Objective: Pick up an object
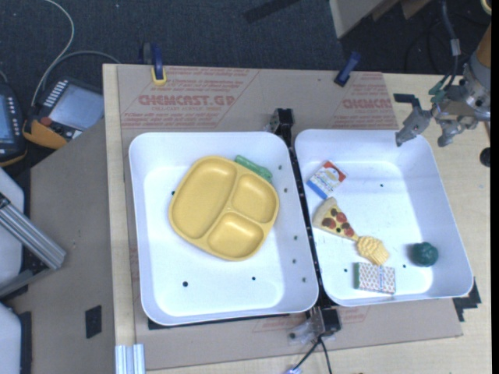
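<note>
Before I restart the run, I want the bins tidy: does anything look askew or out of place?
Only one thing: a green item is mostly hidden under the far edge of the yellow plate in the left bin, so the plate may sit unevenly.

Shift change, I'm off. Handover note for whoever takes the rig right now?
Claw: open, holding nothing, over the right bin's far right corner.
Right bin: small carton, pizza slice, yellow toy, speckled packet, dark green ball near the right wall.
Left bin: yellow divided plate, with a green item partly hidden behind its far edge.
Done: nothing picked.
Left: descend onto one object, close, lift.
</note>
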Motion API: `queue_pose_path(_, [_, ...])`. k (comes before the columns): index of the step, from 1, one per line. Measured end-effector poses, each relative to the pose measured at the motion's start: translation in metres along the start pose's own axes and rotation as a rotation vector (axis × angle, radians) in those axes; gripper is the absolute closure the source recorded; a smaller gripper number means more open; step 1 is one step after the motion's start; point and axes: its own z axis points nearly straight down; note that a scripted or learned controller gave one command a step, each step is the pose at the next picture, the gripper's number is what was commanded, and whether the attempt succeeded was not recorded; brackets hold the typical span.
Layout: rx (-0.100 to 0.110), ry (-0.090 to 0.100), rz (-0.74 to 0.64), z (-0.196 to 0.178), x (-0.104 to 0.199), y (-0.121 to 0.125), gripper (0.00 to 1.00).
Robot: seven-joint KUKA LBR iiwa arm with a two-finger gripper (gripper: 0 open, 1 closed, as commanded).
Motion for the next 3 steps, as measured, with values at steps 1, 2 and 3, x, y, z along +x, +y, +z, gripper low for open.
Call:
queue_pose_path(1, [-0.012,-0.003,-0.003,-0.007,0.0,0.002,0.0])
queue_pose_path(2, [-0.006,-0.002,-0.002,0.041,-0.008,0.0,0.0])
queue_pose_path(3, [-0.007,-0.001,-0.003,0.085,-0.008,0.004,0.0])
